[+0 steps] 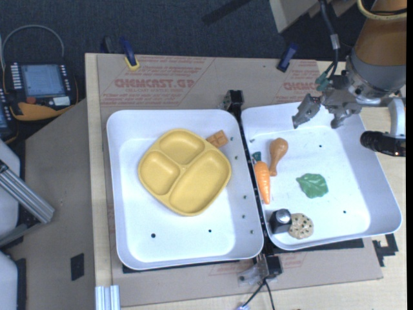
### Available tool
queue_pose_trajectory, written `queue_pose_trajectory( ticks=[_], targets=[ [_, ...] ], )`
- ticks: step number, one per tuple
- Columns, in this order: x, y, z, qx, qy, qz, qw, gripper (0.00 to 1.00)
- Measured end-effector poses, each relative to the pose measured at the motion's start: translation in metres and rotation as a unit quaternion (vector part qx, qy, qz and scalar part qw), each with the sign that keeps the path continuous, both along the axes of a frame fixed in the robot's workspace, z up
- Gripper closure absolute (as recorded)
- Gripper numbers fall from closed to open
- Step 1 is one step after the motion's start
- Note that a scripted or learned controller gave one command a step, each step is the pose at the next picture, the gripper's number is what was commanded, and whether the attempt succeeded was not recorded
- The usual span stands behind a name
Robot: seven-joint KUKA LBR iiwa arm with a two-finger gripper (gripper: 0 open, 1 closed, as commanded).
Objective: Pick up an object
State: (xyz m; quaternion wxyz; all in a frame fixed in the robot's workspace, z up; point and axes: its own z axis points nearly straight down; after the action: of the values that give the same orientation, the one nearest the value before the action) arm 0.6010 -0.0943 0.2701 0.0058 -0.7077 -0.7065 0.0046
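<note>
Gripper (322, 113) fingers spread, holding nothing, above right white bin (381, 202) containing orange plastic carrot (262, 181), tan drumstick (277, 154), green leaf (313, 185), cookie (301, 226); cardboard-covered worktop (161, 79) reads "CHEMCAST GP".

Board (174, 82), far left: "CHEMCAST GP" is printed in red.
Board, far right: similar print, apparently repeated, partly hidden.

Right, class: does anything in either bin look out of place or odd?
Mildly. A small orange-brown block sits wedged against the yellow divided plate's upper right rim in the left bin, while every other small item lies in the right bin. Nothing looks spilled or damaged.
</note>
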Motion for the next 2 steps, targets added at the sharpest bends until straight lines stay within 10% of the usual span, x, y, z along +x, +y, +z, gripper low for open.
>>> queue_pose_trajectory(
  ticks=[2],
  targets=[
    [0.001,0.003,-0.035,-0.0005,-0.004,0.001,1.0,0.0]
  ],
)
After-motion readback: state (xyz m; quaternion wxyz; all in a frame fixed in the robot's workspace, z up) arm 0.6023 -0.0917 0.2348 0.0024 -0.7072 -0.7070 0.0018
